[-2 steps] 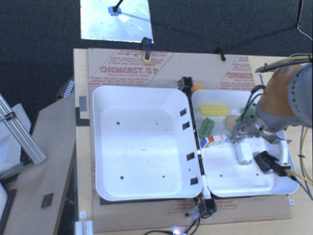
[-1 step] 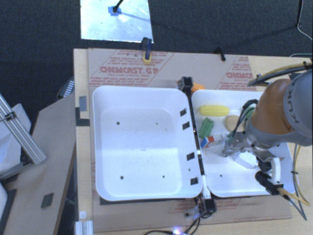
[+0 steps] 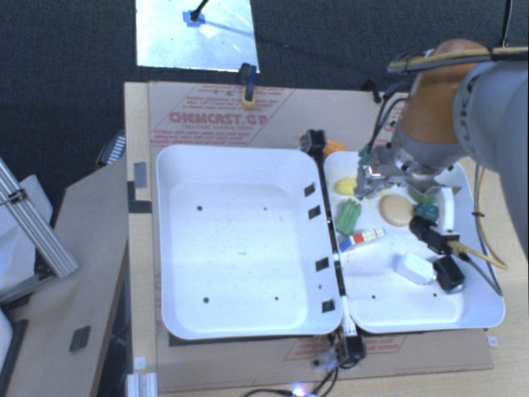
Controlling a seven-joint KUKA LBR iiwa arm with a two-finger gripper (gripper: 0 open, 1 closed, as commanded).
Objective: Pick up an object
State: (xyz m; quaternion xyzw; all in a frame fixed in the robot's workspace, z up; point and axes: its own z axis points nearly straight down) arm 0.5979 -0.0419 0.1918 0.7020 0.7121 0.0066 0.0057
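Several small objects crowd the right bin (image 3: 475,308), and my gripper (image 3: 369,180), its opening hard to judge, hovers beside the yellow piece (image 3: 344,187), needing a descent onto it.

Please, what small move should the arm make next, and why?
Probably lower the claw a little and close it on the yellow object directly beside it. The claw hangs low over the right bin, with the green piece and tan disc close by, and no object is visible in its grip.
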